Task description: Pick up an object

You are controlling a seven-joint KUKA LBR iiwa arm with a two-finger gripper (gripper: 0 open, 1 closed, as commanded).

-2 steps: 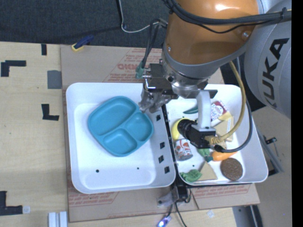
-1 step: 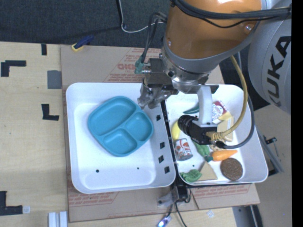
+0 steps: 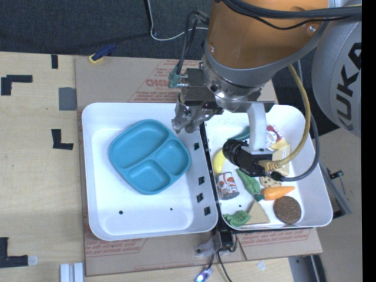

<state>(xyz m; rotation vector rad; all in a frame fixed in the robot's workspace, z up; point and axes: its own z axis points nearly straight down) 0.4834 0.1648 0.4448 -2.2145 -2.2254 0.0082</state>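
**binwatcher:** So what's there to grab? I see a heap of toy food in the right bin (image 3: 314, 207): a carrot (image 3: 278, 191), a brown cookie-looking disc (image 3: 287, 209), a green leafy piece (image 3: 238, 218), a little can (image 3: 228, 184) and something yellow (image 3: 218, 161). All jammed together, touching.

**kuka_fan:** Yep, and the left bin (image 3: 97, 157) has a blue divided plate (image 3: 149, 155) lying flat. My guess is the plate's stiff, slick plastic, only grabbable at the rim. The toys look light and hard; the carrot seems the easiest, pinched across its narrow body. The disc lies flat, so it's tricky.

**binwatcher:** Where's the gripper (image 3: 187, 121) though?

**kuka_fan:** Low over the divider between the bins, right by the plate's upper right edge, well away from the carrot. Whether the jaws are spread or pressed together, I can't tell, since the wrist blocks them. Nothing visibly pinched.

**binwatcher:** Table (image 3: 35, 157) around it is just wood and cardboard.
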